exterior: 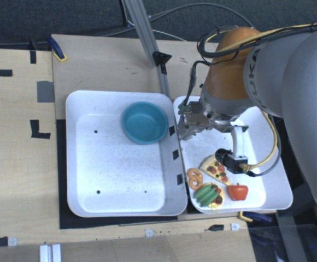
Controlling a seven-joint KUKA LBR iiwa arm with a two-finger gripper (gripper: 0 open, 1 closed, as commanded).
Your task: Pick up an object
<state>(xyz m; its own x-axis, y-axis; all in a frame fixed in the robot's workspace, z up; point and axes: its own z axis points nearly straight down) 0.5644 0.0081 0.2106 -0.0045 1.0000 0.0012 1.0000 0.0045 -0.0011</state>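
Nearest to me, along the near edge of the right shallow white plastic bin [276, 203], sits a small cluster of toy food: a green ridged plastic vegetable piece [206, 193] lying on a flat yellowish piece, a small brown pretzel-shaped toy [194, 175] just to its far left, a wedge-shaped toy pizza slice with red spots [215, 168] beyond that, and a small red tomato-like toy [238, 191] just to the right of the green one. All of them rest on the bin floor, close together, some touching. From my seat I see the grey arm with its orange band [232, 64] coming in from the right and hanging over the far part of that same bin, with a yellow cable looping round its near side. Its metal hand [190, 125] hangs at the bin's left wall, close to the seam between the two bins, well apart from the toy cluster. I cannot tell how far its fingers stand apart, since the wrist covers them from above, and I see nothing between them. A black block-shaped fitting [230, 161] on the arm's near side hangs just beside the pizza slice. Over in the left shallow white plastic bin [82, 201], a round blue plastic bowl [144, 122] stands upright in the far right corner, near the hand but on the other side of the wall. Both bins rest on the tan wooden tabletop [16, 146], which carries black tape marks on its left. A grey metal pole [142, 26] slants down from the far side to the bins' far edge.
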